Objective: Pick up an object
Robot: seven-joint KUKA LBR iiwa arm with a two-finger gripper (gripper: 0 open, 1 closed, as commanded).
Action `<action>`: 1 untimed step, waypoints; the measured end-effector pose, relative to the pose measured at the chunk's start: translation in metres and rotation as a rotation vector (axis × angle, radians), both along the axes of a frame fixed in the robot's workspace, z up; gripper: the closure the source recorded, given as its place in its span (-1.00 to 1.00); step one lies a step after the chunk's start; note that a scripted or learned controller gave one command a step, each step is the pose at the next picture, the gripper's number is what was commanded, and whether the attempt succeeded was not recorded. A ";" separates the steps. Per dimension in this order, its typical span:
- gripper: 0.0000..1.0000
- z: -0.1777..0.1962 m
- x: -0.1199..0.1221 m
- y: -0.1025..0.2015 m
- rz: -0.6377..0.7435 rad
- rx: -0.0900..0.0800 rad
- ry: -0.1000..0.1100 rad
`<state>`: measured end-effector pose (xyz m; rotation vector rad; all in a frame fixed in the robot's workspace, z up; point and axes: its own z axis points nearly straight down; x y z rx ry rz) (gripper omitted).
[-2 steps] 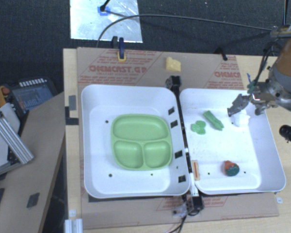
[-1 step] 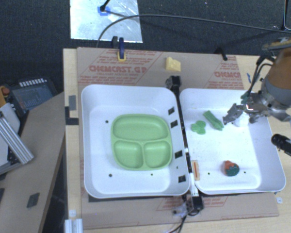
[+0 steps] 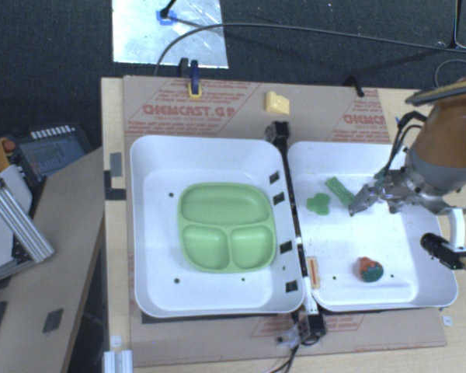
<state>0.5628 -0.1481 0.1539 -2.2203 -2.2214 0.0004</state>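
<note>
Here, the left bin (image 3: 151, 208) carries a green tray (image 3: 224, 226) with three compartments, sitting about mid-floor and nearer the front wall, likely meant as a place for picked things. In the right bin (image 3: 431, 290), three candidates lie apart from one another: a small green lump (image 3: 319, 203) near the left wall, a green bar (image 3: 340, 191) slanting just beside it toward the back, and a red and green piece (image 3: 370, 270) toward the front edge. The gripper (image 3: 365, 202) hangs low right by the bar's near end, its tip seeming to touch or nearly touch it, which suggests the bar is the target. Whether the jaws are spread or pressed together I cannot tell, and nothing is visibly pinched.
</note>
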 end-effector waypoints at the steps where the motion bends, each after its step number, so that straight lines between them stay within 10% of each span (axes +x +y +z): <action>1: -1.00 -0.041 0.001 0.002 0.000 0.000 0.001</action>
